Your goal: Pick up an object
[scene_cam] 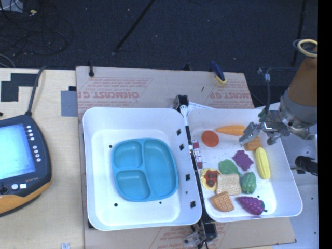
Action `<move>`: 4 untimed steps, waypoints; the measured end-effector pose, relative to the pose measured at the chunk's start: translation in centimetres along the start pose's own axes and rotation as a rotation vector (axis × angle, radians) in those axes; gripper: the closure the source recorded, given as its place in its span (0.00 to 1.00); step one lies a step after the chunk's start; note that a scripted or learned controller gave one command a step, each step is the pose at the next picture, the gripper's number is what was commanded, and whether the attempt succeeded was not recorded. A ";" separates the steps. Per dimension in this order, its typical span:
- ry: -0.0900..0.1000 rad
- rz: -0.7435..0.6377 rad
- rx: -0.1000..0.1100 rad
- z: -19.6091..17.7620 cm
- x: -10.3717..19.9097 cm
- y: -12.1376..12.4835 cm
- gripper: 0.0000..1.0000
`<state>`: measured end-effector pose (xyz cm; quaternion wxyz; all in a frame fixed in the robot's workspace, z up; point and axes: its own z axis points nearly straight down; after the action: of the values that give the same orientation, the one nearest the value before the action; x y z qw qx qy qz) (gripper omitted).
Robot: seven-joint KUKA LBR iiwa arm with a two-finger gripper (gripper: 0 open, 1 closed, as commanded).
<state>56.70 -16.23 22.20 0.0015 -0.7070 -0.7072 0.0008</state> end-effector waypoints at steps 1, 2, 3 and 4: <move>0.004 -0.003 0.009 10.1 3.6 -1.3 0.00; -0.004 -0.003 -0.003 13.5 6.7 3.9 0.00; -0.002 -0.003 -0.005 13.4 4.6 7.9 0.00; 0.000 -0.005 0.002 12.4 4.7 7.7 1.00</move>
<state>64.35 -11.50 9.80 0.0022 -0.7053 -0.7089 0.0017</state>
